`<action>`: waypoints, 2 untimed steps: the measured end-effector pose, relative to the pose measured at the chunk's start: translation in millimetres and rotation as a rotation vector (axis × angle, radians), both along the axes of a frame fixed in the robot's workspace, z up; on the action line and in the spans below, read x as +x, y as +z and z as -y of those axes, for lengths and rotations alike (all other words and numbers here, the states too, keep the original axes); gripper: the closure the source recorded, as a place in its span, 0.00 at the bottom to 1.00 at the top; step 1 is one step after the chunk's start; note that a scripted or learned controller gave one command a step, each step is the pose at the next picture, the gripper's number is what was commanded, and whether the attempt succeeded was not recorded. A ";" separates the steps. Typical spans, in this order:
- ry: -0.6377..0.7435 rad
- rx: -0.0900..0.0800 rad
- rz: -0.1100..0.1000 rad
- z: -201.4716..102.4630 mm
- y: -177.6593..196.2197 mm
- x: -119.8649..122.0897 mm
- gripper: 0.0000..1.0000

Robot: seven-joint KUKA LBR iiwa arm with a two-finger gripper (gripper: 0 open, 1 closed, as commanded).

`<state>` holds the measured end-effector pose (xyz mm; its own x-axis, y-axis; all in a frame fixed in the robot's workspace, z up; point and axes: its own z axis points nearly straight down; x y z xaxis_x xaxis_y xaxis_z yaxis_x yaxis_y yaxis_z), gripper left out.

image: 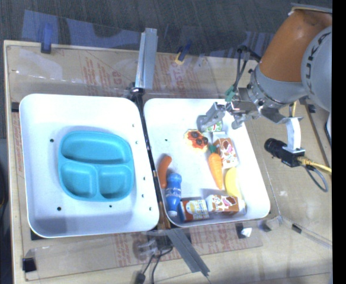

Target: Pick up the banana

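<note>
Currently the gripper [219, 118] hangs over the far part of the right bin [161, 114], carried by the arm [291, 46] that enters from the right. The fingers [207, 122] appear parted, with nothing seen between them; the jaws are released.

The banana [232, 184] lies well nearer the camera than the jaws and slightly to their right, close to the right wall of that bin. It rests just beside a carrot [215, 165], which sits on its left. A small carton [226, 151] lies between the jaws and the banana, touching the carrot's upper end.

Just below the jaws sits a small orange and black item [195, 139]; its kind cannot be told. Nearer and left of the jaws are a sausage [164, 168], a blue bottle [173, 193] and a juice carton [211, 206] along the near wall.

Far left of the jaws, the left bin [37, 114] holds a blue divided tray [96, 164].
</note>
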<state>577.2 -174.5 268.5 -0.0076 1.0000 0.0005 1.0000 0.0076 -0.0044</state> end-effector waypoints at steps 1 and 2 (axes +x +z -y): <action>0.141 0.000 0.001 -26.3 -177.7 49.4 0.00; 0.145 -0.001 -0.001 -26.6 -167.9 49.7 1.00</action>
